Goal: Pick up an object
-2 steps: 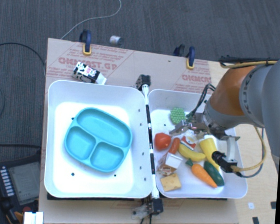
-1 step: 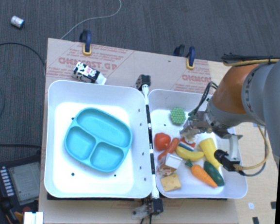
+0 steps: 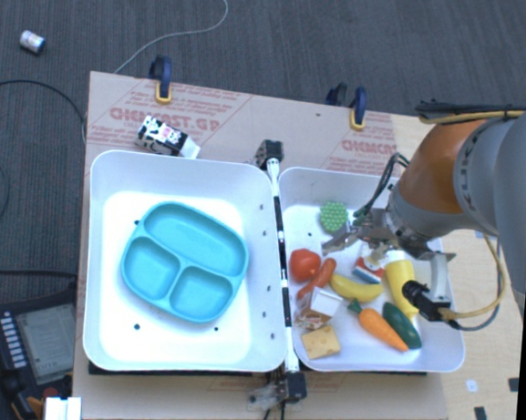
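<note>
The gripper (image 3: 357,233) hangs low just beside the green ball (image 3: 334,216); reaching stage, I'd say. Its fingers look parted, gripping nothing. Next: close accurately.

The grey arm with orange band (image 3: 449,171) reaches over the right white bin (image 3: 442,357), its two-finger gripper (image 3: 357,236) lowered inside.

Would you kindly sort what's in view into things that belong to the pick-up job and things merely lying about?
Job: gripper; right bin with tomato, banana, carrot, green ball.

Lying about: blue divided plate in left bin, blue clamps, floor cable.
</note>
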